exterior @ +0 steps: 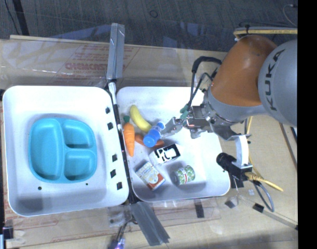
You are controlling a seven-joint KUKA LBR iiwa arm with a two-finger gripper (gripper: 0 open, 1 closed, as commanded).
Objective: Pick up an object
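Observation:
The right bin (210, 183) holds a yellow banana (139, 119), an orange carrot (129, 138) and a blue bottle (152, 136) lying across a red-orange item. Nearer the front lie a black-and-white packet (166, 152), a small carton (150, 175) and a green can (184, 175). My gripper (170, 125) hangs low over the middle of this bin, just right of the blue bottle and above the packet. Nothing shows in its grasp. The grey arm with its orange band (245, 77) covers the bin's right rear corner.
The left bin (23, 191) holds a light-blue divided tray (63, 148). A metal divider bar (114, 56) runs between the bins at the back. Cables and a black fitting (232, 166) lie off the right bin's right side.

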